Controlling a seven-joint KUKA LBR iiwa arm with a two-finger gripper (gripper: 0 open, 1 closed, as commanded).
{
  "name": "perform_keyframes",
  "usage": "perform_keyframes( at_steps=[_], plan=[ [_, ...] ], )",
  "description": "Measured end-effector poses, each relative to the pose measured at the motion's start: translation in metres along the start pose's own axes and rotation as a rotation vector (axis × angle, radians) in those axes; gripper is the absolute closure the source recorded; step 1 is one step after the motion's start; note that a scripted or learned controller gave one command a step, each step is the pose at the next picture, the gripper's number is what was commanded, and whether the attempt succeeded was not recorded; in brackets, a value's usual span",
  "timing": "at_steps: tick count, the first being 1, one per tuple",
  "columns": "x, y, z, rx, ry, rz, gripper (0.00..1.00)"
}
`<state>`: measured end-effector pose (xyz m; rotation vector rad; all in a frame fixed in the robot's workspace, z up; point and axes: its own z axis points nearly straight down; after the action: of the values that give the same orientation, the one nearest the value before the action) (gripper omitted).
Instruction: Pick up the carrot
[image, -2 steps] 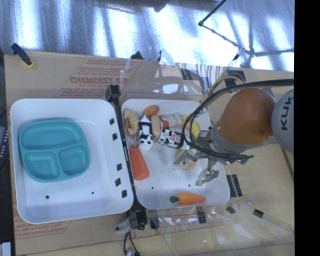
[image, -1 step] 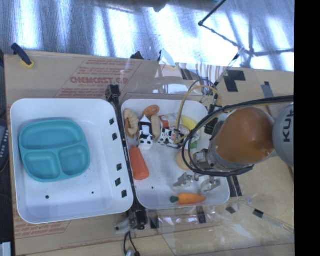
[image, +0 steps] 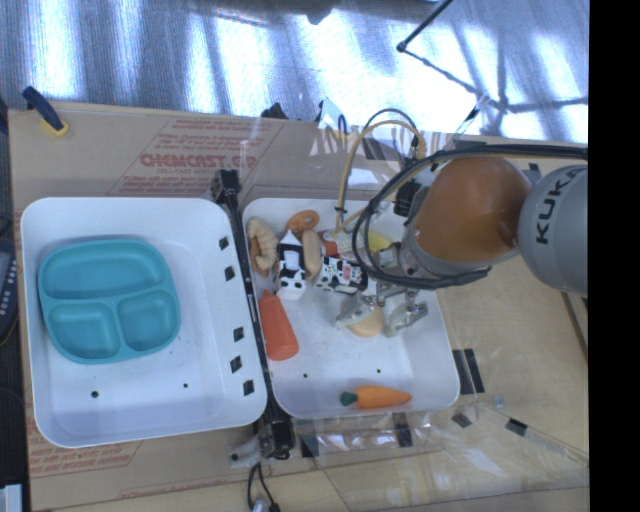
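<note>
The carrot (image: 380, 397), orange with a green top pointing left, lies flat by the front wall of the right bin (image: 440, 365). My gripper (image: 378, 316) hangs below the orange wrist band, above the bin's middle right, about a hand's width behind the carrot and apart from it. Its two metal fingers (image: 404, 315) stand spread, so it is open. A small tan piece (image: 368, 326) lies on the bin floor between and just under them. I cannot tell whether the fingers touch it.
An orange-red cylinder (image: 278, 326) lies along the right bin's left wall. Two cow figures (image: 291, 270) (image: 341, 273), bread-like pieces (image: 262, 245) and a bun (image: 302, 222) crowd the back. A teal divided plate (image: 108, 298) sits in the left bin (image: 150, 400).
</note>
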<state>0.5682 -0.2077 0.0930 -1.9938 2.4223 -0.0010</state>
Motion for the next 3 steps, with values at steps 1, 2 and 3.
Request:
perform_keyframes(
  at_steps=[1,2,3],
  plan=[
    [0.003,0.016,0.002,-0.007,0.0,-0.183,0.0],
    [-0.006,-0.031,-0.002,0.0,0.0,0.032,0.0],
    [0.003,0.017,0.002,-0.006,0.0,-0.121,0.0]
  ],
)
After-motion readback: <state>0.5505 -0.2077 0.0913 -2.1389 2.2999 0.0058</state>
